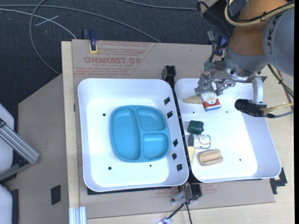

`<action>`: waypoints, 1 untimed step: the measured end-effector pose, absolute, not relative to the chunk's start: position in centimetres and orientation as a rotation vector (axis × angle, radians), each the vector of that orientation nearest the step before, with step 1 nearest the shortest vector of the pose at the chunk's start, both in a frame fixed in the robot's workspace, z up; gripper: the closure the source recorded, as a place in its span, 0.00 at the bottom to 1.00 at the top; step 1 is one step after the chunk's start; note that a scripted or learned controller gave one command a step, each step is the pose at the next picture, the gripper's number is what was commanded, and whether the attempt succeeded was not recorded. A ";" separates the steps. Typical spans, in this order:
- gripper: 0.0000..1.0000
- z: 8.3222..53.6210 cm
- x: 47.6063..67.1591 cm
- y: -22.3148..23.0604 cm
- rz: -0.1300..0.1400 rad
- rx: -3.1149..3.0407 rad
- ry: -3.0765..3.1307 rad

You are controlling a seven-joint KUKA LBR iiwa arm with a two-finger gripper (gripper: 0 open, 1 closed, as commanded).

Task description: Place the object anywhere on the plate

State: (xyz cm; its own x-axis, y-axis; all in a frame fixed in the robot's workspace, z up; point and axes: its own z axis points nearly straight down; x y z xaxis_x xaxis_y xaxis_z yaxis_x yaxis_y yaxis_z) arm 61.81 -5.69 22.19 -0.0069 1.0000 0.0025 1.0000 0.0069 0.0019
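Note:
A blue plate (139,133) with three compartments lies in the left bin (93,125), with nothing on it. My gripper (210,88) hangs over the far left part of the right bin (247,143). Directly under it sits a small red and white box (211,102), touching or nearly touching the gripper's tip. A tan cone-shaped piece (190,100) lies just left of the box. The gripper is well to the right of the plate, across the divider between the bins.
Along the right bin's left side lie a dark green item (195,126), a small can (202,141), a tan bread-like roll (210,157) and a yellow strip (191,153). A black cylinder with a cable (250,107) hangs over the right bin.

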 end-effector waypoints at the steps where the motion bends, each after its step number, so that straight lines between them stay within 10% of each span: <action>1: 1.00 23.4 61.8 -0.2 -0.006 -2.213 -2.229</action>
